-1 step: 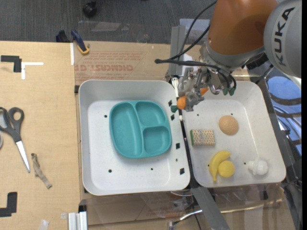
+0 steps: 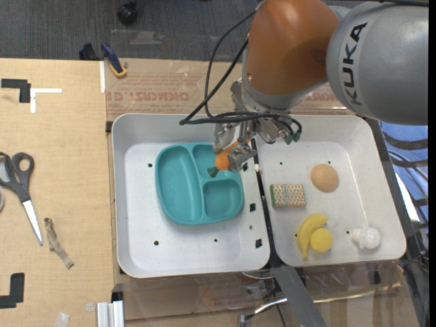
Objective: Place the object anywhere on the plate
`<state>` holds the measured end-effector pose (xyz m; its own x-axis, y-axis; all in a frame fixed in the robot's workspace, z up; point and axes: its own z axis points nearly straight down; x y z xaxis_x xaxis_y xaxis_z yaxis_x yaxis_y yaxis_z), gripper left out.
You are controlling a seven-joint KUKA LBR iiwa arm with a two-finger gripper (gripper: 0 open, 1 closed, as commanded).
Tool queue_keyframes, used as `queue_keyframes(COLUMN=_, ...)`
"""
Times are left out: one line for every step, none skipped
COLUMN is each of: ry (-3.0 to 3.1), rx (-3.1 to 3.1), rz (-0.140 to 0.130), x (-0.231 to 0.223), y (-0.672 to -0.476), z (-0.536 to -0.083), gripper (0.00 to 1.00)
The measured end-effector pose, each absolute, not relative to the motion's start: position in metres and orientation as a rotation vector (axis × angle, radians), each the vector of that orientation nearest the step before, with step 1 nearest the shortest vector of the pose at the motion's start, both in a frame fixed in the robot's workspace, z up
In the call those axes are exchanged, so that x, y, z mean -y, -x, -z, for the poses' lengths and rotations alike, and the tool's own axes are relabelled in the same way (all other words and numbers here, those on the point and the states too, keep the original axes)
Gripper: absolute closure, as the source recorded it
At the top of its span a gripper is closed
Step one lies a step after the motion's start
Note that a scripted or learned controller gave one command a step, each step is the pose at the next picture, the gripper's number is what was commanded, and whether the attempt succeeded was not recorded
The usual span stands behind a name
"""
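Note:
A teal divided plate (image 2: 197, 184) lies in the left bin (image 2: 136, 244). My gripper (image 2: 230, 157) hangs over the plate's upper right corner, below the orange wrist band. A small orange object with a green tip, like a toy carrot (image 2: 222, 161), sits between its fingers, just above the plate's rim. The fingers are shut on it.
The right bin (image 2: 381, 251) holds a tan egg (image 2: 325, 178), a speckled sponge block (image 2: 288, 195), a yellow banana with a yellow ball (image 2: 315, 237) and a white lump (image 2: 366, 238). Scissors (image 2: 24, 189) lie on the cardboard to the left of the bins.

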<state>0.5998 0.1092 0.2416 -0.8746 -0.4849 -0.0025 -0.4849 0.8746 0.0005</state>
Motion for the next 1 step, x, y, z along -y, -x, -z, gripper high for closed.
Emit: queue_keyframes(ry=0.785, rx=-3.039, rz=-0.002, x=-0.109, y=-0.5999, z=-0.2418, gripper=0.0)
